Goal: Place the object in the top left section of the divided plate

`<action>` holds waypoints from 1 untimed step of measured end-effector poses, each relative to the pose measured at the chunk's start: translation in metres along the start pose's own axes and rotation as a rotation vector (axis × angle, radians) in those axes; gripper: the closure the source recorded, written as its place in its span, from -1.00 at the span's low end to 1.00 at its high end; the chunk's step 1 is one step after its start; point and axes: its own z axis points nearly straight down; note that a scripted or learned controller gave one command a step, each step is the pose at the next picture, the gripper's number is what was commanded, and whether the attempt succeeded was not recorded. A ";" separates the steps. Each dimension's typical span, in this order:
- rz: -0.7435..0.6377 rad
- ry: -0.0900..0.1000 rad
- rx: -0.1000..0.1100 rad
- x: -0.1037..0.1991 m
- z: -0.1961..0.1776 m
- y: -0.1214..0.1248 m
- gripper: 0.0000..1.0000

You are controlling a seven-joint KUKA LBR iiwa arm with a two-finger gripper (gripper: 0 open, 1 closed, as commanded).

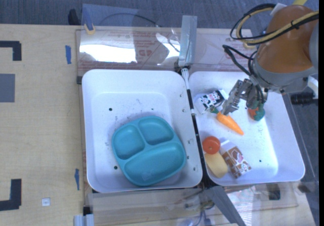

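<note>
Bins (101, 118) on wooden bench (35, 134)

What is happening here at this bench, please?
A grey and orange robot arm reaches into the right bin, and its tool hovers just above the toy carrot. Nothing is between its fingers that I can see. Beside the carrot lie a black-and-white cow-pattern carton, a yellow bottle with an orange cap, a small brown carton and a small red and green toy. The teal divided plate waits in the left bin, with nothing in its sections.
</note>
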 end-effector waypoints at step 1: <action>0.083 0.010 0.005 0.009 0.006 -0.004 1.00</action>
